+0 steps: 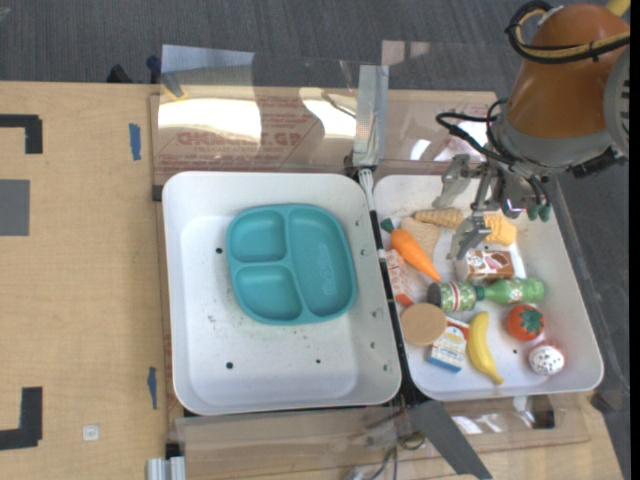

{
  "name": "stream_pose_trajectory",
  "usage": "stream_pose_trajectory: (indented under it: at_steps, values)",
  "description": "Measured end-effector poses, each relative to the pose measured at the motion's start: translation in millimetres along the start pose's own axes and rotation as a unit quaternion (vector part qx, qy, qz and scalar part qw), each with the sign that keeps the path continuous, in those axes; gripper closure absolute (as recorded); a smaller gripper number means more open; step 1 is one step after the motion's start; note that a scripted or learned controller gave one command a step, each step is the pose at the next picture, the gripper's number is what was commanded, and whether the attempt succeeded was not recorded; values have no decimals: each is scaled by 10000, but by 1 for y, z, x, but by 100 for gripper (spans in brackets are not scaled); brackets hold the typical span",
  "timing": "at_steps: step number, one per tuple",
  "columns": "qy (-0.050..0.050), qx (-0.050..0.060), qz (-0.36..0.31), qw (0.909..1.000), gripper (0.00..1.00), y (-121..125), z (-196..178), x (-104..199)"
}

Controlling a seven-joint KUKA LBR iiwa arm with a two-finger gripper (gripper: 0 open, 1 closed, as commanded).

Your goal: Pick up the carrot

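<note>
Carrot [414,252] lying slantwise at the left side of the right bin [585,338], leafy end up near the bin's dividing wall, tip pointing down toward the green bottle [497,292]. Just right of the carrot, over the corn cob [440,217] and a yellow block [502,230]: gripper [478,230], fingers parted a little, nothing between them. Well apart from the carrot, in the left bin [200,368]: teal divided plate [291,263].

Best approach, by judgement: shift left to centre over the carrot's thick middle, turn the wrist so the fingers straddle it across its width, then descend straight. Worth minding: wall close on the carrot's left, small carton [490,264] on its right. Open wider first.

Faint red lettering on the clear panel [230,128] behind the plate, too blurred to read; carton labels likewise unreadable.
</note>
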State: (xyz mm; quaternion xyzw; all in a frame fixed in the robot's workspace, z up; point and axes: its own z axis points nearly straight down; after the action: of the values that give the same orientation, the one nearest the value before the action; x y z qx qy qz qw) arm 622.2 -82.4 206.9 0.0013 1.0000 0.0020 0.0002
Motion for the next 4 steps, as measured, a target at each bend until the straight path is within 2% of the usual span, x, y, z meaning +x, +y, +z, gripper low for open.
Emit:
stream_pose_trajectory:
  at_steps: [1,2,4]
  values:
    - [13,8,-1210,9927,0,-12,84,-12]
    - [-104,24,-737,9972,0,-16,109,-2]
    - [-113,27,-158,9998,0,-10,109,-4]
